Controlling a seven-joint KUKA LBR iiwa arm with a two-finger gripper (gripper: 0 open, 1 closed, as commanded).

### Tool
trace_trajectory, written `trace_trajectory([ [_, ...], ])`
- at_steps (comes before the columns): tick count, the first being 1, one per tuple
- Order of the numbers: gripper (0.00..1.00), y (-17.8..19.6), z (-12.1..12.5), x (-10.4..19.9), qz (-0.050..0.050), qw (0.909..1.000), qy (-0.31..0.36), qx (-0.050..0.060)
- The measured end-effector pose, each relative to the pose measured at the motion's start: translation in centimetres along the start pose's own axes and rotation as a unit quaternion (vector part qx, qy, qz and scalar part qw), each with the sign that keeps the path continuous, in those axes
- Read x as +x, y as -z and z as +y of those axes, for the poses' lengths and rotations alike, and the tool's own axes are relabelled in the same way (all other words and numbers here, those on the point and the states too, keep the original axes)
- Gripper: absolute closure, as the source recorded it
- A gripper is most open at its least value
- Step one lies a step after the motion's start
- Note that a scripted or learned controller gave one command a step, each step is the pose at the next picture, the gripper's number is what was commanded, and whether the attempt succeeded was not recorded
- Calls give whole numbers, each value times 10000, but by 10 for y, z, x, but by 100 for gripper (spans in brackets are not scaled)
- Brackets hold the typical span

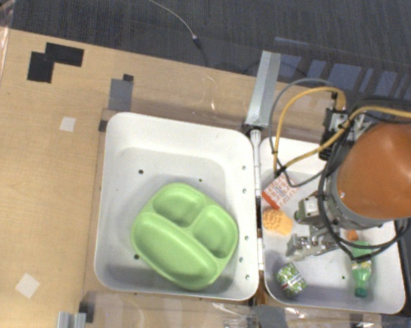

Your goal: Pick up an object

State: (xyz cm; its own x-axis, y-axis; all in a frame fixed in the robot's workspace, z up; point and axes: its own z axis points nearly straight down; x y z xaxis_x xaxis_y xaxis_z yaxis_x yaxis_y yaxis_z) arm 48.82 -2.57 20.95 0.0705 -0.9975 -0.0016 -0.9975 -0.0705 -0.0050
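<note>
Objects lie in the right bin (392,295): orange piece (278,222), speckled ball (291,279), green bottle (361,278). Pincer (306,244) hovers between them. Its state cannot be told.

One fixed camera looks down at a slant on the worktop (34,196), taking in both white bins (129,137); the arm (390,174) enters from the right.

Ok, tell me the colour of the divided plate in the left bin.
Light green, plain with no pattern. The divided plate shows clearly in the camera view, lying in the left bin.
</note>
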Motion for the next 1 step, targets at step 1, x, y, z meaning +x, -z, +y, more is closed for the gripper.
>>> trace_trajectory([
  [1, 100, -25, 1, 5, -6, 9634, 2681, -9],
])
